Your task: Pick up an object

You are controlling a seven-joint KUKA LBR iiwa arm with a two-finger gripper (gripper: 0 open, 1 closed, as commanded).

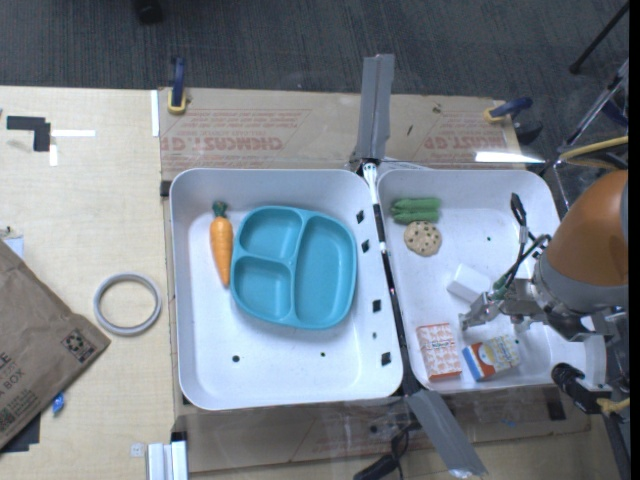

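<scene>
Objects for picking lie spread over the two white bins in the camera view. In the right bin there is a green pod-like toy near the far wall, and just beneath it a round cookie with dark chips. Nearer the front wall sit a small pink-and-white carton and, just beside it to the right, a small box with blue, orange and white print. A pale flat piece rests between the cookie and the cartons — what it is cannot be told.

The gripper hangs low inside the right bin, above and between the two cartons, with the grey wrist and orange band of the arm coming in from the right. Nothing is seen caught in it, and whether the pincer is spread or closed cannot be told at this angle.

The left bin carries a blue divided plate near its middle, and a toy carrot lies just beside the plate's left edge, its green top pointing to the far wall.

Outside the bins, on the bench to the left, lie a roll of tape and a brown cardboard box — well apart from both bins.
</scene>
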